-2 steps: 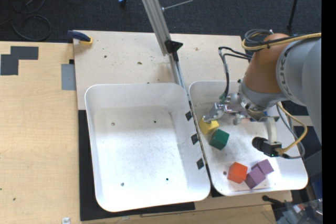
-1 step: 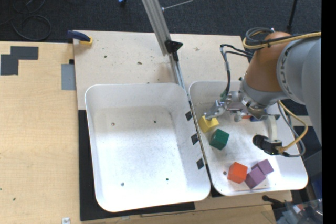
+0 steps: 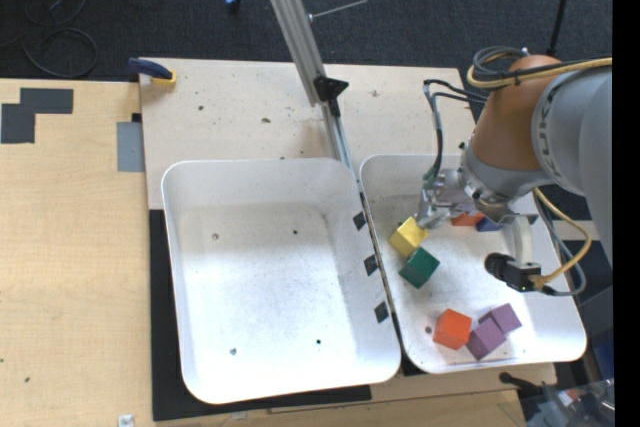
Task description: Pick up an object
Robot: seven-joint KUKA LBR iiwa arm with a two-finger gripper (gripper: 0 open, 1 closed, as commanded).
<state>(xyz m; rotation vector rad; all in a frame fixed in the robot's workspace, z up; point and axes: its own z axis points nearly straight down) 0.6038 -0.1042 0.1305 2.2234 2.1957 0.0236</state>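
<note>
In the right bin (image 3: 560,340) lie several blocks. A yellow block (image 3: 406,238) sits near the bin's left wall, with a green block (image 3: 420,267) just below it. An orange block (image 3: 452,328) and two purple blocks (image 3: 493,330) rest near the front edge. A red piece (image 3: 466,219) and a blue piece (image 3: 489,226) peek out under the arm. My gripper (image 3: 430,212) hangs low in the bin, its tip right at the yellow block's upper right corner. Whether it touches the block is unclear.
The left bin (image 3: 200,195) lies beside the right one, parted by a divider with black clips (image 3: 368,264). A slanted metal rail (image 3: 300,35) rises behind the bins. Cables (image 3: 545,275) loop off the wrist on the right.
</note>
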